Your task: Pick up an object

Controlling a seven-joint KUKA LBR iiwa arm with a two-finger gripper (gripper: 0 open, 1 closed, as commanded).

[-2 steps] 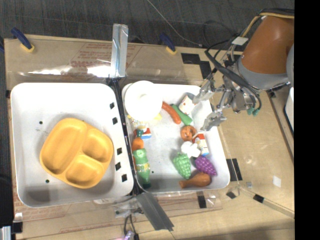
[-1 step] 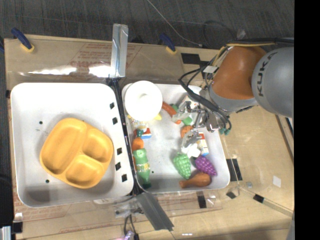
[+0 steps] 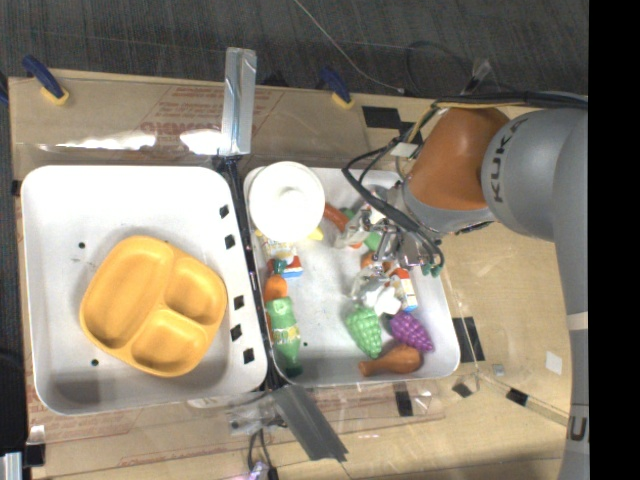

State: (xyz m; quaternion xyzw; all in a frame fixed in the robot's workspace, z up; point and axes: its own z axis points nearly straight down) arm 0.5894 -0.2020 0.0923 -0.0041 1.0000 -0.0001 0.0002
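Dark grey carpet [image 3: 150, 13] is stretching across the top of my view, with a thin pale cable [image 3: 330, 38] trailing over it. Below, brown cardboard [image 3: 120, 108] is covering my tabletop [image 3: 520, 348], blue clamps [image 3: 45, 78] are gripping its far edge, and black tape marks [image 3: 470, 340] are dotting the right side.

Light falls evenly from above, fairly bright and cool. The two white bins run close to overexposed — the left bin [image 3: 60, 228] keeps little surface detail, and the white plate [image 3: 287, 202] nearly merges with the right bin [image 3: 320, 318] beneath it. A hard glare patch sits on the clear film over the cardboard [image 3: 140, 140] at the back. Shadows are soft and short — a faint one rims the yellow tray [image 3: 152, 304]. Overall sharpness is modest; small toys look smeared and grainy.
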